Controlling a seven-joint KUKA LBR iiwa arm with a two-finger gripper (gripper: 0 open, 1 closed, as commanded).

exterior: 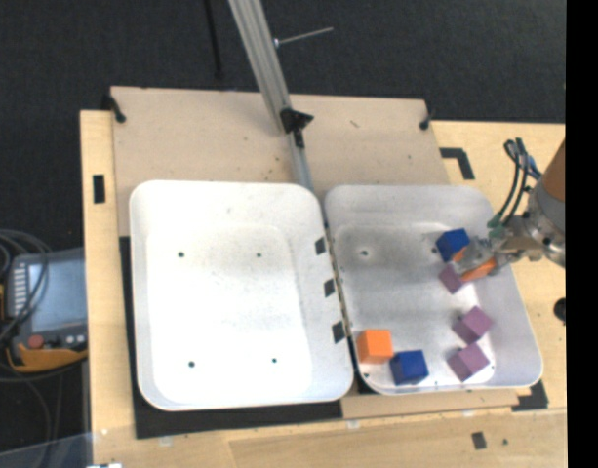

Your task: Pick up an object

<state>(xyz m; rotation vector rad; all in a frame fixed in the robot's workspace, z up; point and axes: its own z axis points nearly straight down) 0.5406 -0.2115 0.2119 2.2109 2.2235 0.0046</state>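
Blue block (453, 243) at 1 o'clock in right bin (396, 203) — prob. light, rigid; grip flat sides. Gripper (479, 261) beside it — jaw state: can't tell.

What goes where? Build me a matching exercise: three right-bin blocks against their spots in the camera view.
Blocks:
1. orange block
2. upper blue block
3. lower blue block

Spots:
A. right beside the gripper, in the right bin's upper part
B. at the near edge, just right of the orange one
C. near the bin's lower left corner, close to the divide between the bins

Pairs: 1-C, 2-A, 3-B
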